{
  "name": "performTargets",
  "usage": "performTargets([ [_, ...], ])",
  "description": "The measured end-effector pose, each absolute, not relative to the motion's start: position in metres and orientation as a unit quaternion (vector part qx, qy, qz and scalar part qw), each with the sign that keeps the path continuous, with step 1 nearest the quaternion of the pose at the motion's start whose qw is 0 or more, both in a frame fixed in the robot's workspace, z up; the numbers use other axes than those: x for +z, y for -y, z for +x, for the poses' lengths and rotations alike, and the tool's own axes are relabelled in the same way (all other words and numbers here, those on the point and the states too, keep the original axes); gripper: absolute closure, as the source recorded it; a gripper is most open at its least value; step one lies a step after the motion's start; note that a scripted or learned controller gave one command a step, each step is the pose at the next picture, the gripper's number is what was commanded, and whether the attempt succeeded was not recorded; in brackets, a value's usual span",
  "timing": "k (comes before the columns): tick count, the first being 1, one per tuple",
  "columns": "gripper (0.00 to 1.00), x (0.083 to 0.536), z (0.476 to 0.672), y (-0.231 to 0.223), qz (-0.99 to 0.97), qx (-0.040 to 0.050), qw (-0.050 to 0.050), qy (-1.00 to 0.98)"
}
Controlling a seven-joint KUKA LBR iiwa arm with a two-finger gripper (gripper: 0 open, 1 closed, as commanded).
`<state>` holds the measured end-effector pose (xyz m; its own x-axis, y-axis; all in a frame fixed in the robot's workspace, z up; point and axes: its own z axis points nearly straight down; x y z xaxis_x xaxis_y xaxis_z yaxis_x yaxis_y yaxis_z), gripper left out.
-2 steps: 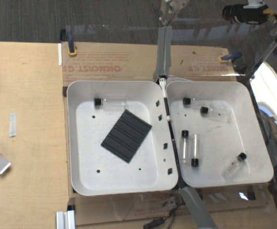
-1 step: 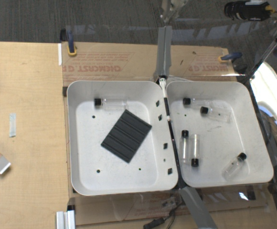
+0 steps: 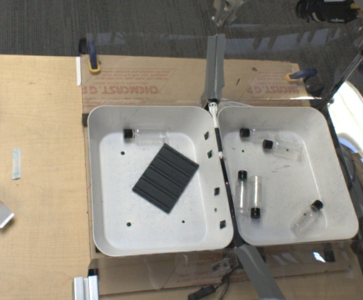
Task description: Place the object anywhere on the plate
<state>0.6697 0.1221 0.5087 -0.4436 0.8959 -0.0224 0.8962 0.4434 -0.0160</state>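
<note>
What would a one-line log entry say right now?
left bin: black plate, one vial | right bin: several vials

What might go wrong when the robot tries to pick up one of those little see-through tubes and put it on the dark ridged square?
1. The clear plastic tubes with black caps are round and lie flat, so one may roll away or slip when squeezed.
2. One tube rests near the sloping wall of the right white bin, where the fingers may bump the wall.
3. The black ridged rectangular plate lies tilted in the left white bin; a tube dropped there could roll off.
</note>
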Motion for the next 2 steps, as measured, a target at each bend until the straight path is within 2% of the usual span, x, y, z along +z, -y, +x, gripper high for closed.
performTargets([
  [2,1.0,0.5232,0.6722,-0.1216,0.527,-0.0159,0.006,-0.85],
])
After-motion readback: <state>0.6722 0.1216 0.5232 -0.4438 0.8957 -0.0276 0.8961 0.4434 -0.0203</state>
